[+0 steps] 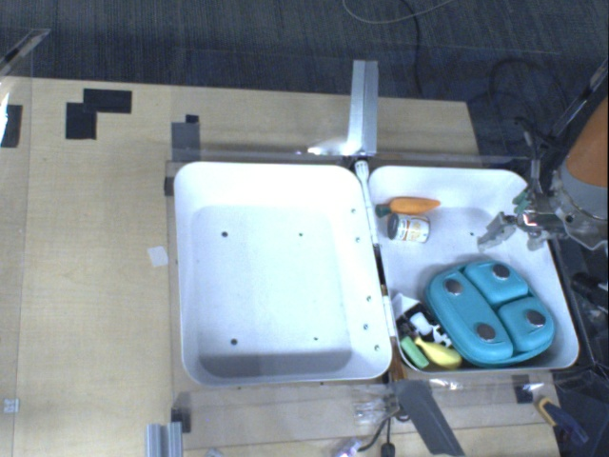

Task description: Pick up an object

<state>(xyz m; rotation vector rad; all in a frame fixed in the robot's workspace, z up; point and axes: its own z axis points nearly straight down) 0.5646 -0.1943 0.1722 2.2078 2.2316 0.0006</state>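
Carrot [415, 204] beside can [411, 228], hand [519, 225] near.

I count two white bins on the counter [86, 303]: the left bin [190, 284] and the right bin [457, 184]. In the right one I see one orange carrot [415, 205], one small can [409, 228], one large teal tray-shaped toy [490, 312], one yellow banana [440, 353], and one black-and-white item [423, 329] I can't identify.
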